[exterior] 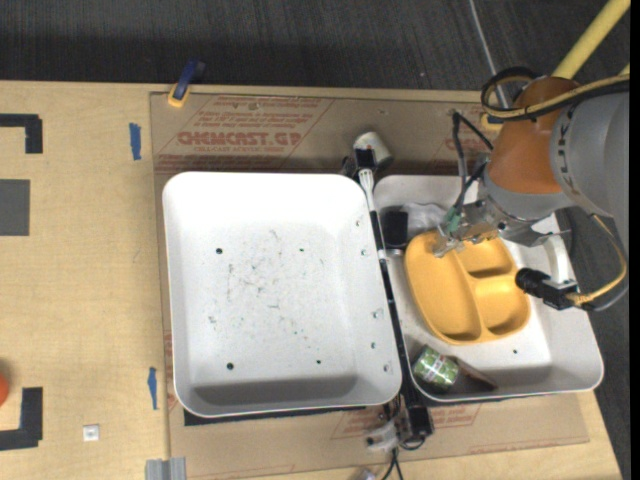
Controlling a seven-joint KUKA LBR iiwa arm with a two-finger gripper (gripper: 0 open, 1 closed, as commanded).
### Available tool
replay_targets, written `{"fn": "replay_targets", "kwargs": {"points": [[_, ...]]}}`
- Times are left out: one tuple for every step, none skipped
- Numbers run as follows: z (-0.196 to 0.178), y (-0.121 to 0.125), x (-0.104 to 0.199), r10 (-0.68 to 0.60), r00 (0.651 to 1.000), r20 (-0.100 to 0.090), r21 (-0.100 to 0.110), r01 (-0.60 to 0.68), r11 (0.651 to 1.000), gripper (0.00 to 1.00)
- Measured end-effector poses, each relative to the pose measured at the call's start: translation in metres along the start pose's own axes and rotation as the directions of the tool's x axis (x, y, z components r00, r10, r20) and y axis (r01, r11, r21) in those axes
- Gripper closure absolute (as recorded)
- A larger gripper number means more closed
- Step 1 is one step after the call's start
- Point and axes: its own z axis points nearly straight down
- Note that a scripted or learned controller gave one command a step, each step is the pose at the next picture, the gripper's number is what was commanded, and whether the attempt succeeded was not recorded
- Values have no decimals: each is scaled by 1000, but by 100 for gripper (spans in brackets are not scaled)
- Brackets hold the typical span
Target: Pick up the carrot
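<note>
Dark grey carpet fills the top of the frame, and below it lies a pale wooden bench (80,298) with black tape marks at its left side. At the far left edge, low down, a small red-orange thing (3,390) is cut by the frame, and I cannot tell what it is. A little to the right there are short blue tape strips (135,140), and a yellow and blue clip (183,83) lies at the upper edge of a brown cardboard sheet (240,133) with red print. On this sheet the left bin (270,193) stands; its white floor shows only faint dark specks and a few small holes. A black strip (385,288) runs between the two bins, and a small white and black part (368,150) sits at its upper end. The right bin (570,353) holds a black object (393,228) in its upper left corner, a yellow two-part dish (470,298) in the middle, and a round green and white thing (436,368) at its lower left, just beside the dish. The gripper (455,236) is over the upper left rim of the dish; whether it is open or closed I cannot tell. Where the carrot is I also cannot tell. The grey arm (590,158) with its orange band (520,153) enters from the right, and a yellow pole (595,28) crosses the upper right corner.
</note>
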Motion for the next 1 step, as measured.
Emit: {"fn": "replay_targets", "kwargs": {"points": [[1, 0, 1, -1, 1000, -3, 2, 1, 1000, 0]]}}
